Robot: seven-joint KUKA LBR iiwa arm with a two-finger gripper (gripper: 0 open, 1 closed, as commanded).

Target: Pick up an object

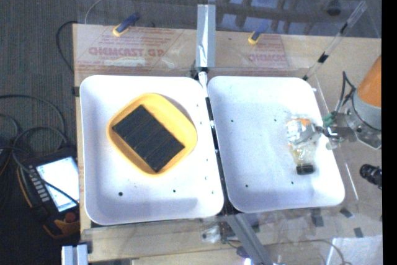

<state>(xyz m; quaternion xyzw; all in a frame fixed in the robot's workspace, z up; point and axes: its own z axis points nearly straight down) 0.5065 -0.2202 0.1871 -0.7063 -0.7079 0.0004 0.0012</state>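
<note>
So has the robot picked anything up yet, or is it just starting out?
Nothing looks picked up yet. The yellow dish with the dark pad lies in the left bin. The gripper sits at the right bin's right edge beside a small clear object; I cannot tell if it grips. Lifting is still left.

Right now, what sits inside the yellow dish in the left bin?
A dark, ribbed rectangular slab lies inside the yellow dish, which sits in the left bin. The slab covers most of the dish's floor, so anything beneath it cannot be seen.
</note>
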